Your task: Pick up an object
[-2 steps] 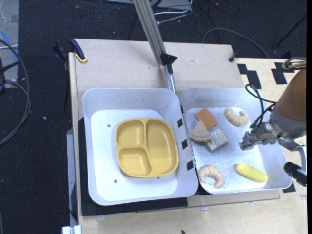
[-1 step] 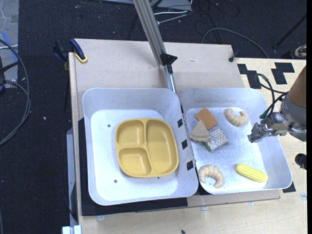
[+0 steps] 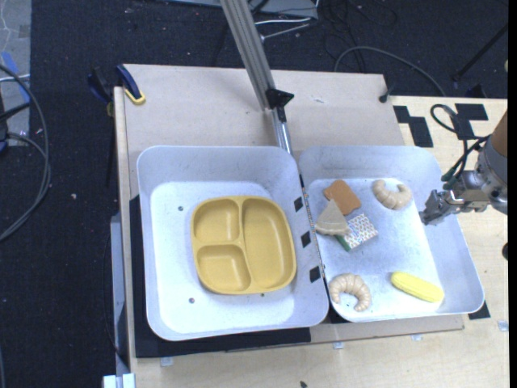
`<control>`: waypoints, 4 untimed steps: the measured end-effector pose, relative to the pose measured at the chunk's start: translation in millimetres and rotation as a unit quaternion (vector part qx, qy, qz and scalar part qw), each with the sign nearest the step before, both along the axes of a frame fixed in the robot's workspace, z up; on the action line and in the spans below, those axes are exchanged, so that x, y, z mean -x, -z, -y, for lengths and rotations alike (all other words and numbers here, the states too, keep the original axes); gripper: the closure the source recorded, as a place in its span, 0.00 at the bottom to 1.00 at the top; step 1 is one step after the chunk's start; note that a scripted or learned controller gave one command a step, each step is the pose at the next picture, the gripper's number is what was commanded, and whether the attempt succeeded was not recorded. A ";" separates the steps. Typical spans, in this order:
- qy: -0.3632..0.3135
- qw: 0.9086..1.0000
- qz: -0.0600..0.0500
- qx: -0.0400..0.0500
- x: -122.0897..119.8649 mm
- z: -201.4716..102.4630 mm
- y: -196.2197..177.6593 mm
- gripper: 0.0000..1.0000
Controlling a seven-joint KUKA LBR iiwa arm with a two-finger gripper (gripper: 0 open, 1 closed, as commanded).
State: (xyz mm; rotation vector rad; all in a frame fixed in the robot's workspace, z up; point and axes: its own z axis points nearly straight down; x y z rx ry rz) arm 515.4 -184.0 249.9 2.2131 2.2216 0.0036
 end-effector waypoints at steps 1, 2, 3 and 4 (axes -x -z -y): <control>-0.002 1.000 -0.002 -0.002 -2.7 -53.7 -6.4 1.00; -0.002 1.000 -0.003 -0.002 -5.7 -110.8 7.8 1.00; -0.002 1.000 -0.004 -0.002 -14.3 -173.9 16.0 1.00; -0.002 1.000 -0.003 -0.002 -16.0 -220.8 12.2 1.00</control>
